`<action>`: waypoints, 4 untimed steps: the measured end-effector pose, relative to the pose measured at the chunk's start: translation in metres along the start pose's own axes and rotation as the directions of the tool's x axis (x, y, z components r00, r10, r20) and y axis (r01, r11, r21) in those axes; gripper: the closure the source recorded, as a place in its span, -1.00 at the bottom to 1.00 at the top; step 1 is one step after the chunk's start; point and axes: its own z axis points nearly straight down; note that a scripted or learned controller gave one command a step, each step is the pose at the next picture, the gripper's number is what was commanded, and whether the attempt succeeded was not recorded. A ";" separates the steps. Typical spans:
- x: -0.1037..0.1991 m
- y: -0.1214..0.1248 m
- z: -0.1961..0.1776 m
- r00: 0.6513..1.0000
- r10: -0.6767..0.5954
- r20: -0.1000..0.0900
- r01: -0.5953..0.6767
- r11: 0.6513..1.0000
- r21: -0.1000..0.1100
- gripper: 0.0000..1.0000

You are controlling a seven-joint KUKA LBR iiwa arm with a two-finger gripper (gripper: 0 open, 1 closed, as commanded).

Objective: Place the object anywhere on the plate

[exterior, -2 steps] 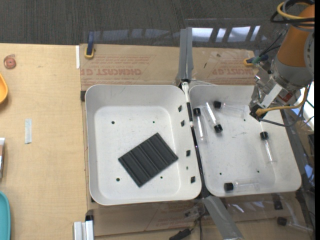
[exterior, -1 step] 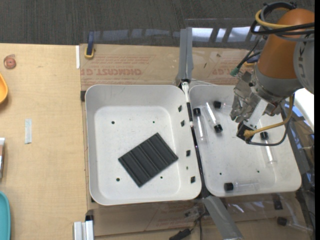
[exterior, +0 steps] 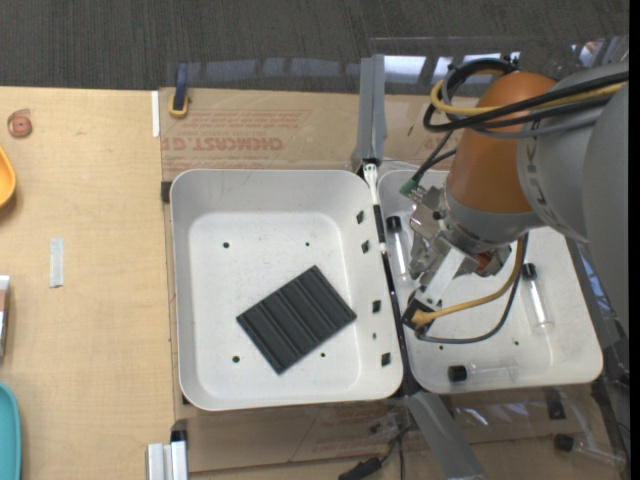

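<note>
I've one camera, fixed above the bench (exterior: 80, 188), slanting down; left bin (exterior: 250, 238) and right bin (exterior: 572, 340) sit mid-frame, fairly near; arm (exterior: 585, 153) reaches in from the right.

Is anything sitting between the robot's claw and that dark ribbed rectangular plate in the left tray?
Only the adjoining rims of the two white bins lie between the gripper, over the right bin, and the dark grey ribbed rectangular plate. Nothing else visible.

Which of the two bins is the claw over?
The bin on the view's right: the claw hangs over its left half. The other bin holds the dark ribbed plate.
</note>
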 end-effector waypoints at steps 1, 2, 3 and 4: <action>0.048 -0.044 0.022 0.945 -0.327 0.000 0.327 0.945 -0.001 1.00; 0.093 -0.044 -0.068 0.975 -0.222 0.000 0.222 0.975 -0.003 1.00; 0.083 -0.005 -0.099 0.825 -0.566 0.001 0.566 0.825 -0.004 1.00; 0.114 -0.069 -0.060 0.608 -0.794 0.002 0.794 0.608 -0.001 1.00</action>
